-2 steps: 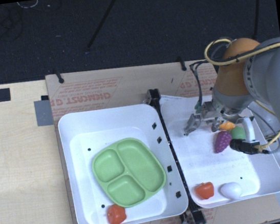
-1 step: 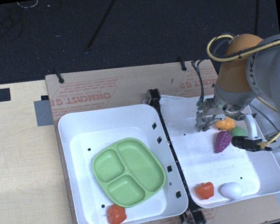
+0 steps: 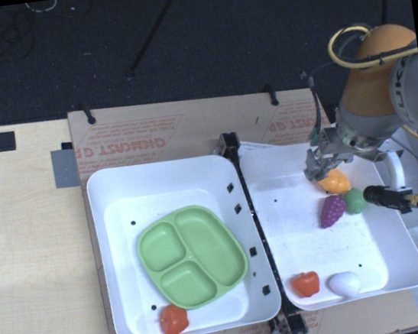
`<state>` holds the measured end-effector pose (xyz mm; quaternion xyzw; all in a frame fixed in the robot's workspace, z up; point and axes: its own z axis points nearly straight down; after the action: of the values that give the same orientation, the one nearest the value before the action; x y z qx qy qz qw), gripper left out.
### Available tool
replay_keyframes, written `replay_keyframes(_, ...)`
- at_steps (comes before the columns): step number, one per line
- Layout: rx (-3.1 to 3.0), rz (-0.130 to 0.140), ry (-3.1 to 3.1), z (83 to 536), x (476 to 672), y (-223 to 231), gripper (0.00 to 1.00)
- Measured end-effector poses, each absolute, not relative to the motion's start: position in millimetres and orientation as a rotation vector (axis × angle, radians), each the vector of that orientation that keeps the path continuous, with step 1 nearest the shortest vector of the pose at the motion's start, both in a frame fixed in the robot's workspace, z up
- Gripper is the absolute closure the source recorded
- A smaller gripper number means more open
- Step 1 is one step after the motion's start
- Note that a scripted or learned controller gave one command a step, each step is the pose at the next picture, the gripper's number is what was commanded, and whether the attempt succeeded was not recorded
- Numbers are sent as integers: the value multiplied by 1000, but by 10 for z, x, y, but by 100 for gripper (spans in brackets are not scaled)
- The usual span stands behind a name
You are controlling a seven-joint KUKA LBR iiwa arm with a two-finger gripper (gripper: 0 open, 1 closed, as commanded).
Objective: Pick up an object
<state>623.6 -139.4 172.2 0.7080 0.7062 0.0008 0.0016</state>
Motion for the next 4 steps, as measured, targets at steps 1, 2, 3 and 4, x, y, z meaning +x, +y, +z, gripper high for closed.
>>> replay_keyframes(1, 2220, 2, 2220, 2252, 6241, -1404, 100)
replay_keyframes(2, 2222, -3, 2230, 2208, 5948, -870, 100)
replay_keyframes(3, 2222, -5, 2229, 2112, 5710, -406, 100)
replay_keyframes(4, 2220, -3, 2230, 2154, 5614, 94, 100)
